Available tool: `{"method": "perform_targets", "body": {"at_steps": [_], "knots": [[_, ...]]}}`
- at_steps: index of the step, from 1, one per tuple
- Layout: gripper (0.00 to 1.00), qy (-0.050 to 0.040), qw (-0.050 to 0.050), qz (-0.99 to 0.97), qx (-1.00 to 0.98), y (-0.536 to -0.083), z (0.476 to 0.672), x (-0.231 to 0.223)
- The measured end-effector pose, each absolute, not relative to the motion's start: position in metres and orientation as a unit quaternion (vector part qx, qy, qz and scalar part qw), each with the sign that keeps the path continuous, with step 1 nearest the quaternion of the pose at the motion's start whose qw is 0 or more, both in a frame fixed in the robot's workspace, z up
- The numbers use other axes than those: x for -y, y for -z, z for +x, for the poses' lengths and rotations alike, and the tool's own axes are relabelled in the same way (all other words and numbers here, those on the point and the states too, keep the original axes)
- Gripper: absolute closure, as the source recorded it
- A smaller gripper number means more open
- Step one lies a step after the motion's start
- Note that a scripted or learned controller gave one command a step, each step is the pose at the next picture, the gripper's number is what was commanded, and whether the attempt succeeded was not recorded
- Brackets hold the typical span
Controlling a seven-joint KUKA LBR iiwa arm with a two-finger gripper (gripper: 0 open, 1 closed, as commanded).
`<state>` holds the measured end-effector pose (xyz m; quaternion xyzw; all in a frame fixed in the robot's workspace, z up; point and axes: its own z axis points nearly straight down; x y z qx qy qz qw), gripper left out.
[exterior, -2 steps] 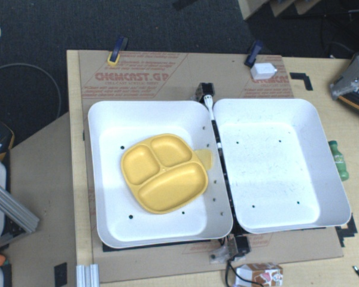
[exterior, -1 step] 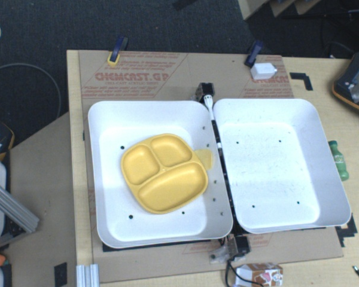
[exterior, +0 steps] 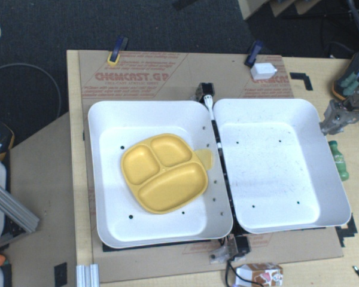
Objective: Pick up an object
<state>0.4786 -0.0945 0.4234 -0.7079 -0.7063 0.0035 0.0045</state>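
Plate: yellow divided plate [exterior: 164, 173] flat in the left bin [exterior: 102, 124].
Me: gripper [exterior: 341, 117] beyond the right bin [exterior: 269, 160] — jaw state unclear.
Risk: low, smooth rim — I'd likely slip off.

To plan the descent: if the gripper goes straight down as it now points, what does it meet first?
Probably the right bin's right rim, or the bench just outside it; the gripper hangs over that edge, and depth is unclear.

A yellow divided plate [exterior: 164, 173] lies in the left bin [exterior: 102, 178].
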Motion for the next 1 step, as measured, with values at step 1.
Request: {"method": "perform_targets", "body": {"at_steps": [1], "knots": [[1.0,0.0026,0.0,-0.701,0.713,-0.4409,0.4795,-0.0458]]}}
